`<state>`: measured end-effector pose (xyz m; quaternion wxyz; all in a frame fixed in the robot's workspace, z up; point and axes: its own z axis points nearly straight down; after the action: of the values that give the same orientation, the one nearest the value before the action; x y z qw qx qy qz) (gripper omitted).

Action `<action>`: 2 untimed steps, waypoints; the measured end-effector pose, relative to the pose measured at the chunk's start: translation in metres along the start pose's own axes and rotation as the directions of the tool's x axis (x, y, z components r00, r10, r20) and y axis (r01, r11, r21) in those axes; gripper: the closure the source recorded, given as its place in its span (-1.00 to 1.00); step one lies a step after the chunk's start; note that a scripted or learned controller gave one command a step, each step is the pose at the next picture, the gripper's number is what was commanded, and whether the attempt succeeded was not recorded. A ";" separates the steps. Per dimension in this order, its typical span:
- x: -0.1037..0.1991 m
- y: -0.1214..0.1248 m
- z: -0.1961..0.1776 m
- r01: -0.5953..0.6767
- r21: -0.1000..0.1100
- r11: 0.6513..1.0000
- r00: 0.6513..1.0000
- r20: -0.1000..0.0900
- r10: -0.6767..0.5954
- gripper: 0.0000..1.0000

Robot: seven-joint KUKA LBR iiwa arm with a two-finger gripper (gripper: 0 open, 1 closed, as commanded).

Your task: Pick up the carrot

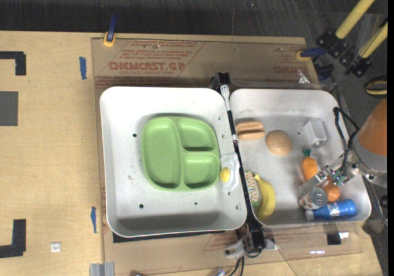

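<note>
**Camera view: gripper low in the right bin beside the carrot**

From my station I see the gripper (320,183) down in the right bin (289,99), its metal parts crowding the carrot (308,166), which lies near that bin's right wall. Whether it has closed on anything I cannot tell. A blue bottle (335,209) lies just below it; a banana (266,194), hot dog (249,129) and tan ball (278,143) sit further left. A green divided plate (181,153) rests in the left bin (123,145).

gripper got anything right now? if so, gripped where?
Cannot be told. The gripper is down in the right bin, right at the carrot, but clutter around its tip hides whether anything sits between its fingers.
</note>
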<state>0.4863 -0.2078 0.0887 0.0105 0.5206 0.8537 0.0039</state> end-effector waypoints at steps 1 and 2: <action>0.063 0.054 0.000 -0.372 0.003 0.928 0.928 0.002 0.372 -1.00; 0.057 0.054 -0.013 -0.375 -0.006 0.927 0.927 0.013 0.376 1.00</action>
<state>0.5078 -0.1319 0.1014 0.0165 0.6743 0.7383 0.0036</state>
